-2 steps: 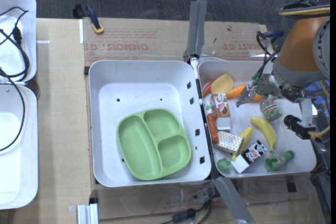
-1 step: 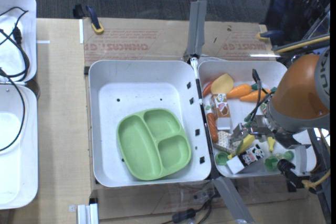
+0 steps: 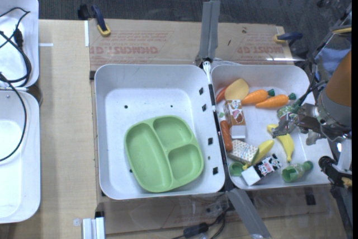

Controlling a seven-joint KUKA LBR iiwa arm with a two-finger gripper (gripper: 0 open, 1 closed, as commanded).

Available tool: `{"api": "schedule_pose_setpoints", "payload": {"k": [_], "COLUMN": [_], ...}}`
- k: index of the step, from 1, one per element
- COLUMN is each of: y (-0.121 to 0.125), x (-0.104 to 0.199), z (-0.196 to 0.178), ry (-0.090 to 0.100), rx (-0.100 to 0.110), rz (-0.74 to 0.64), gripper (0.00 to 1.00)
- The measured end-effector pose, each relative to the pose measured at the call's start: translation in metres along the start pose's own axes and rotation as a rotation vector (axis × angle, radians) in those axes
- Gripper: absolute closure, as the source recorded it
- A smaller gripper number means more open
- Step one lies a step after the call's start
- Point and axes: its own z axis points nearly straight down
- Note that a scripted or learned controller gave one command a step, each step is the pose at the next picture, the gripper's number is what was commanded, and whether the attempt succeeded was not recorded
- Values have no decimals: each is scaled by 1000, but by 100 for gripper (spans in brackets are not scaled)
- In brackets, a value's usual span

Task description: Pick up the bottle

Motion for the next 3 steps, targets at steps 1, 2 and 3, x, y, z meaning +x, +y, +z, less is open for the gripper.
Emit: {"api": "schedule_pose_setpoints", "payload": {"k": [1, 2, 3], "y": [-7, 15, 12], "x": [15, -62, -55], "z": [32, -77, -47], "ry": [1, -1, 0], "rx": [3, -1, 3], "rz": [222, 166, 229], "gripper": [0, 0, 0]}}
